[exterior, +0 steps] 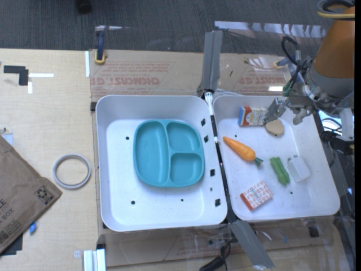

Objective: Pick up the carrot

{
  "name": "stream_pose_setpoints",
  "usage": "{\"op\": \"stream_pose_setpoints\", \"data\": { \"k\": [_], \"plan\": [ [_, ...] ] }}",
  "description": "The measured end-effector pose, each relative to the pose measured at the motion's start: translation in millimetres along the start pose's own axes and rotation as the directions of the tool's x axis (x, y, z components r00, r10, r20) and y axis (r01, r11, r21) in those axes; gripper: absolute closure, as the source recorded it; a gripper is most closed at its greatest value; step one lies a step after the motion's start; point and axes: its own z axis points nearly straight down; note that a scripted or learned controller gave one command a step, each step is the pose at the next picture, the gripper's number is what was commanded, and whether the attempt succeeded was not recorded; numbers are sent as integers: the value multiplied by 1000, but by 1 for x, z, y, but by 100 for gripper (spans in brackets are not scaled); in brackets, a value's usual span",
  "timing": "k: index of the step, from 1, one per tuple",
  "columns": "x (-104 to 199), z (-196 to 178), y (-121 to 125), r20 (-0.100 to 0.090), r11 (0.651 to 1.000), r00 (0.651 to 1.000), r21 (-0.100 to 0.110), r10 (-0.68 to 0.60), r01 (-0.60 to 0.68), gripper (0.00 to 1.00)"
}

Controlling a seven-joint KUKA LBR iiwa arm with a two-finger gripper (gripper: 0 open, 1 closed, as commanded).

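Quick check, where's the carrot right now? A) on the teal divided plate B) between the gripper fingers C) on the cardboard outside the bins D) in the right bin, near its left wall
D: the carrot lies on the floor of the right bin, close to its left wall, apart from the gripper up at the bin's far side.

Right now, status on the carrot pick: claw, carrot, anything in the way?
Claw over right bin's far end, holding nothing. Carrot lies on the bin floor near the left wall, untouched. Green piece just past its leafy tip; top side unobstructed.
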Motion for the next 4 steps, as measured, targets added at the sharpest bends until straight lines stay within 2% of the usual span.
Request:
{"op": "stream_pose_setpoints", "data": {
  "k": [1, 2, 3, 4],
  "plan": [
    [32, 116, -25, -4, 956, 956, -20, 293, -293, 0],
    [45, 115, -68, -19, 795, 796, -19, 606, -606, 0],
    [43, 106, -68, -18, 793, 793, -19, 609, -609, 100],
    [46, 26, -60, 1, 828, 828, 0, 561, -561, 100]
  ]
}}
